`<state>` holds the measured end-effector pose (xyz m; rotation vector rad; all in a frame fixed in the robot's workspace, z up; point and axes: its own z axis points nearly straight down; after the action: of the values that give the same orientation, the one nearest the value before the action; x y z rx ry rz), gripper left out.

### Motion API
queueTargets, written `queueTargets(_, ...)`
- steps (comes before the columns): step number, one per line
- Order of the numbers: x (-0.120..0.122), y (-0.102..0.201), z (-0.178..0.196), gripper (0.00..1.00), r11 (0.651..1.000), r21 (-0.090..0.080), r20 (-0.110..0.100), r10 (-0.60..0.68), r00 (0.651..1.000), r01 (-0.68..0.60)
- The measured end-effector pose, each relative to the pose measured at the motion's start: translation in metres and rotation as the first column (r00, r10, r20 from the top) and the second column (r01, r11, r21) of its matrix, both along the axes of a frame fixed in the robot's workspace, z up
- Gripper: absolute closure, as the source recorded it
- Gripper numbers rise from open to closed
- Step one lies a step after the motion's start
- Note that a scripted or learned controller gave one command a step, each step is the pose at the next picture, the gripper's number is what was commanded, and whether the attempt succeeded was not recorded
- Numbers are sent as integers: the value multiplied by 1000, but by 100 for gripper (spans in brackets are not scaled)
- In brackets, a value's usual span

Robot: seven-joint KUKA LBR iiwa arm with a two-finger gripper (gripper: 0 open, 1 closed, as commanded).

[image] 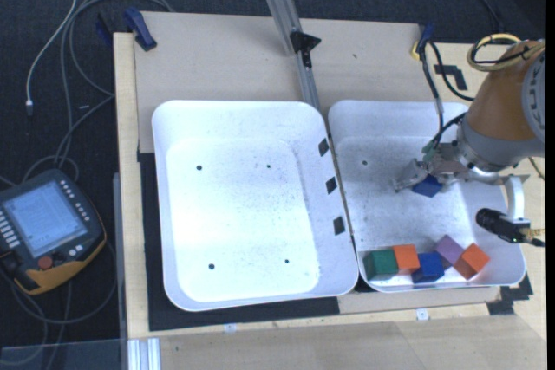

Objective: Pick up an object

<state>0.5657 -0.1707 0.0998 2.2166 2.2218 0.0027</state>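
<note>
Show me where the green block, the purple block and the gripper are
green block [379, 263]: camera view, on its top face.
purple block [448, 249]: camera view, on its top face.
gripper [422, 178]: camera view, midway between its fingertips, just above a blue block [427, 187].

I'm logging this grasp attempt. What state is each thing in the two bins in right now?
Hand: low in the right bin, at a blue block.
Blue block: under the hand, apart from the others.
Green block, orange block, second blue block, purple block, second orange block: resting along the right bin's near wall.
</note>
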Motion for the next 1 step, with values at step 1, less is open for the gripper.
queueTargets(1, 34, 14, 0, 0, 1000, 1, 0, 1, 1000, -1)
